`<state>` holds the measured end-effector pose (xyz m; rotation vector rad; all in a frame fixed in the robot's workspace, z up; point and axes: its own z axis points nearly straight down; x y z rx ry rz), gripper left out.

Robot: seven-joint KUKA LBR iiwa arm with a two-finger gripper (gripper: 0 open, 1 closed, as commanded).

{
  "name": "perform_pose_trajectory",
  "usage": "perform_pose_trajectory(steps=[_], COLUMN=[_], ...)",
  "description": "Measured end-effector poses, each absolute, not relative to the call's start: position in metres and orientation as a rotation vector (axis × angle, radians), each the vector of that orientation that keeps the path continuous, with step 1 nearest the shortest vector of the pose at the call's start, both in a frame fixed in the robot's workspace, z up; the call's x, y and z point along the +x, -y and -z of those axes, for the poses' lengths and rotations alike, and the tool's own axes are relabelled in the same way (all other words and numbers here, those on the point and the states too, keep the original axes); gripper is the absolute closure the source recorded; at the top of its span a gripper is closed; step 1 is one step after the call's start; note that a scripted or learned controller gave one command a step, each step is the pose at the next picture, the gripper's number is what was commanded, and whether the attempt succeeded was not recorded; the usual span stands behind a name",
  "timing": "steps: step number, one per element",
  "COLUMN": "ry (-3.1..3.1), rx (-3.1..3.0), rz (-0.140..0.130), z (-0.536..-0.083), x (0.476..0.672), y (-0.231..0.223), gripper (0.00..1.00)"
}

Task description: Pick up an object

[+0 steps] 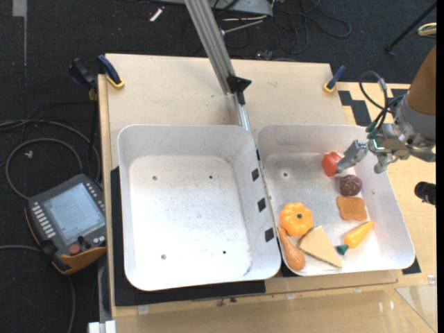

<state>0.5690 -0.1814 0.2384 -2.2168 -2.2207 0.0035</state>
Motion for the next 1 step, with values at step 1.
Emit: perform_pose_trajectory(steps=[1], ry=[2.224], rx=[-2.219], rz=[-0.001], z=[-0.2406], x=[0.5699], y=[0.1814], gripper=[0.0])
